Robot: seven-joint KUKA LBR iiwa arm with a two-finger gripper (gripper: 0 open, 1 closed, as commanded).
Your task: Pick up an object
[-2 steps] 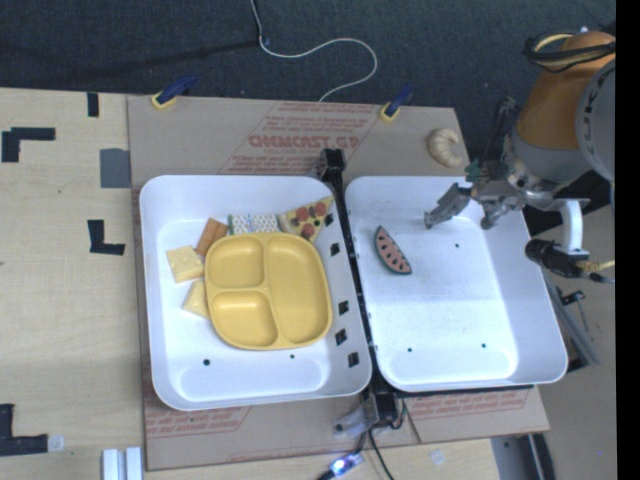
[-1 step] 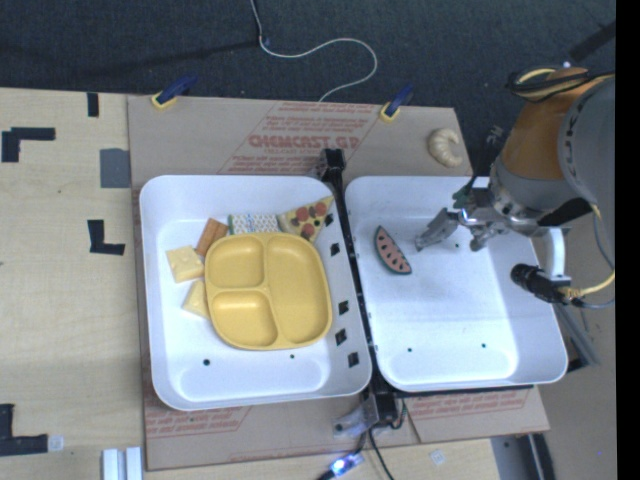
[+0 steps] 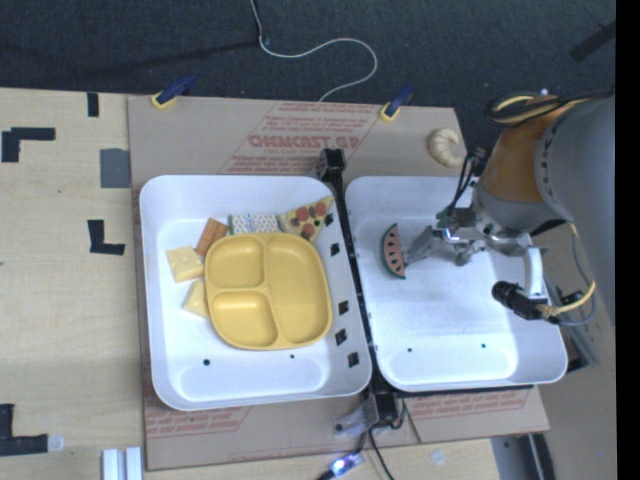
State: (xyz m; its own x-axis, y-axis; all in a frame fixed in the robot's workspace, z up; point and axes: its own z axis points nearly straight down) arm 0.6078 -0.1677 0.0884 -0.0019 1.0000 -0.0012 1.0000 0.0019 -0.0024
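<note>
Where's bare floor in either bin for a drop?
Right bin: its near half is bare, from below the watermelon slice and gripper to the front wall. Left bin: only a bare strip between the yellow tray and the front wall; food pieces crowd the back and left.

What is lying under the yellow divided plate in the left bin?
Toy food pieces stick out from under the yellow plate along its left and top edges in the left bin. Whatever lies beneath its middle is covered.

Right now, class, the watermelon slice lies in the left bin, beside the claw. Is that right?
Not quite. The watermelon slice lies in the right bin, beside the claw, as the camera view shows. The left bin holds the yellow divided plate.
</note>
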